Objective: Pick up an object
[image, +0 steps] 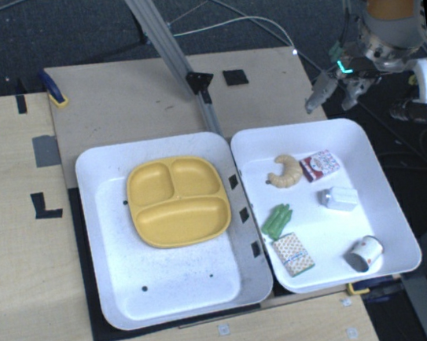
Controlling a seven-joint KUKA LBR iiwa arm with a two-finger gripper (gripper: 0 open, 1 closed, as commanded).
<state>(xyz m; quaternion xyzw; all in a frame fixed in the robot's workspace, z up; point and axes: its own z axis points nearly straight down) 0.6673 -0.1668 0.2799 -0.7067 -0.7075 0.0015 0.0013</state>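
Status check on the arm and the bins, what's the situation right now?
Gripper open, above right bin's far corner, holding nothing. Croissant, green toy, mug untouched. Nothing blocking.

The 2 bins [94,223] are white. The bin far from the tool [337,94] holds a mustard-yellow divided plate [178,201]. In the bin just below the tool lie a tan croissant [284,172], a red-and-white packet [320,165], a pale grey block [339,199], a green ridged piece [277,221], a white card with a fine red-and-blue speckled pattern [293,254], and a white cup with a dark inside [364,253]. The tool is dark grey with a teal light beside it. The surface [20,258] is light wood with black marks.
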